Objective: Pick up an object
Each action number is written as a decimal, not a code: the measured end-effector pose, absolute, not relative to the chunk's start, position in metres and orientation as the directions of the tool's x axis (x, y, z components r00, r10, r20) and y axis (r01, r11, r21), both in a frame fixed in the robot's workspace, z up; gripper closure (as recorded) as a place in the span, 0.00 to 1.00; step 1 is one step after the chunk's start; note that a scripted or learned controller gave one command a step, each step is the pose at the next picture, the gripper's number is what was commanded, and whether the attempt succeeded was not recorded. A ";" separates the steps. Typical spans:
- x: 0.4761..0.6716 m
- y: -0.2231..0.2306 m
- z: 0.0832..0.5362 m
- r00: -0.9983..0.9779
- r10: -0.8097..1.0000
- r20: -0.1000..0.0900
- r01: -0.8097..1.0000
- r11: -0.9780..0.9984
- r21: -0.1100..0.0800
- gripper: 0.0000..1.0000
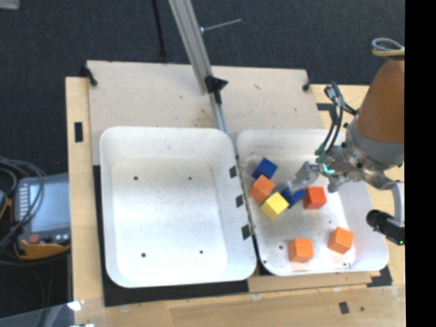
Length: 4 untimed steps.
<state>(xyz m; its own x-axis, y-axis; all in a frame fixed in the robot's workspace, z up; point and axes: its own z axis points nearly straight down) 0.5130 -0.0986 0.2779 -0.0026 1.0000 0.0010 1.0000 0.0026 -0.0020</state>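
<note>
The bench (75, 148), a pale wooden top, fills most of the frame, with a lighter board (150, 94) laid across its upper part. On it sit two shallow white bins. The left bin (116, 182) takes up the centre-left of the frame. The right bin (272, 145) lies touching it along their shared edge at centre-right and carries all the blocks.

The arm (385, 107) comes in at the right edge, its orange band uppermost and grey wrist below, with cables looping on its left side. A slanted metal rail (194, 39) runs from the top centre down to the gap between the bins. At the far left a handheld pendant (41, 213) rests beside dark cables.

The gripper (304, 177) reaches down and left from the wrist into the right bin, its tip near the cluster of blocks (whether it is released or clenched I cannot tell, since the tip is a small grey blur).

The blocks: an orange cube (261, 188) near the bin's left wall, a blue cube (267, 167) just above it, a yellow cube (274, 206) touching its lower right. A second blue block (297, 196) lies just beside the yellow one, right under the gripper tip. A red-orange cube (315, 198) sits just right of that. Two more orange cubes lie apart lower down, one at the bottom centre (300, 249) and one at the lower right (341, 240).
</note>
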 end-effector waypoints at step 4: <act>0.512 -0.095 0.123 0.002 1.000 -0.001 1.000 -0.002 -0.006 0.00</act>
